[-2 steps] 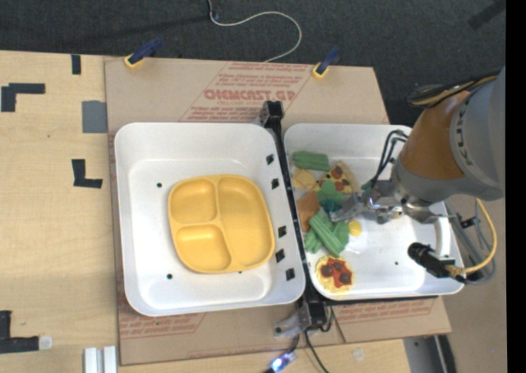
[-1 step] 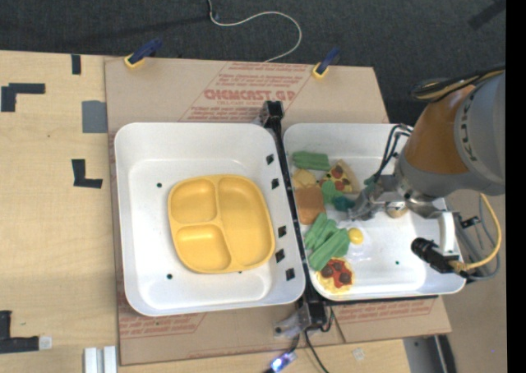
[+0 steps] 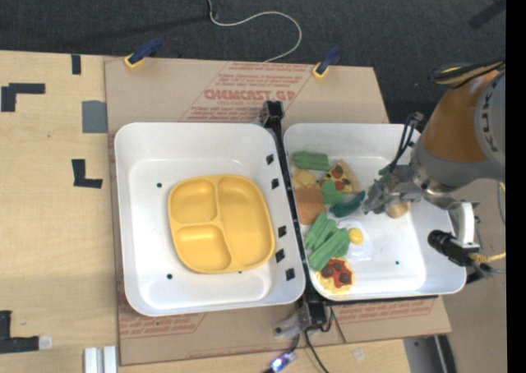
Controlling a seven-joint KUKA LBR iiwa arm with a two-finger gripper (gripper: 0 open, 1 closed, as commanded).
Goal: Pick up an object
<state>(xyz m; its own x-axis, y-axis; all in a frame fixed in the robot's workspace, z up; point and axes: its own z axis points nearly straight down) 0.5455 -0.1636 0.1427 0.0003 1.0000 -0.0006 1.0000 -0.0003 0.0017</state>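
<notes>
My gripper (image 3: 377,197) is low over the middle of the right bin (image 3: 411,269), reaching in from the right. Its tip sits right against the right end of a dark green toy piece (image 3: 348,207); I cannot tell whether it touches it. A tan piece (image 3: 399,209) lies just right of the tip. Along the bin's left side lie a green pod (image 3: 310,158), a pizza slice (image 3: 339,174), a brown bread piece (image 3: 308,204), a leafy green piece (image 3: 325,239), a small yellow piece (image 3: 355,237) and a second pizza slice (image 3: 335,274).
The left bin (image 3: 136,199) holds a yellow divided plate (image 3: 220,222). A black divider with clips (image 3: 282,199) runs between the bins. The arm's grey and orange body (image 3: 460,141) hangs over the right bin's right rim. Bare white floor lies at the right bin's lower right.
</notes>
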